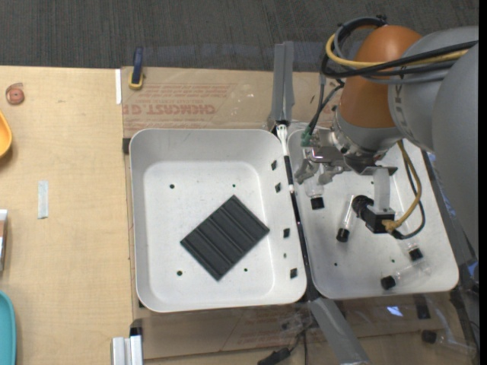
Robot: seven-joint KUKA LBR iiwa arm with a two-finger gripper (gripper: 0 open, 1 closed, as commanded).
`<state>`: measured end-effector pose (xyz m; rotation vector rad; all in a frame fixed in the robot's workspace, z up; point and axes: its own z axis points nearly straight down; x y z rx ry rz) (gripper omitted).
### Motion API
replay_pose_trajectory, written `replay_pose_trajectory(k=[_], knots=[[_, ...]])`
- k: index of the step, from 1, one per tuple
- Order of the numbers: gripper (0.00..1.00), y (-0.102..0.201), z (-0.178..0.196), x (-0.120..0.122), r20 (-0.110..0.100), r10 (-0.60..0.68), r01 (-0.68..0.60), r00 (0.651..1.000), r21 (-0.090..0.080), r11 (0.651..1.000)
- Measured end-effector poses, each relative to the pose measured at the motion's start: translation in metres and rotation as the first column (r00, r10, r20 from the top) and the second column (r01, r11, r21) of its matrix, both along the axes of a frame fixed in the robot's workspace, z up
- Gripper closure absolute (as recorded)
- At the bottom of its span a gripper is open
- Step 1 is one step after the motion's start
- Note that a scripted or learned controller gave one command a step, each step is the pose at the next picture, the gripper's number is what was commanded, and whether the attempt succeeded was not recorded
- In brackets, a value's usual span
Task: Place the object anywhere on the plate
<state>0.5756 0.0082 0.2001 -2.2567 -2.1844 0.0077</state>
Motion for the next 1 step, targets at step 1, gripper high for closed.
replay_pose_trajectory(k=[1], knots=[[1.00,0.0156,-0.0100,-0.0532,-0.001,0.072,-0.072,0.997,0.002,0.997]])
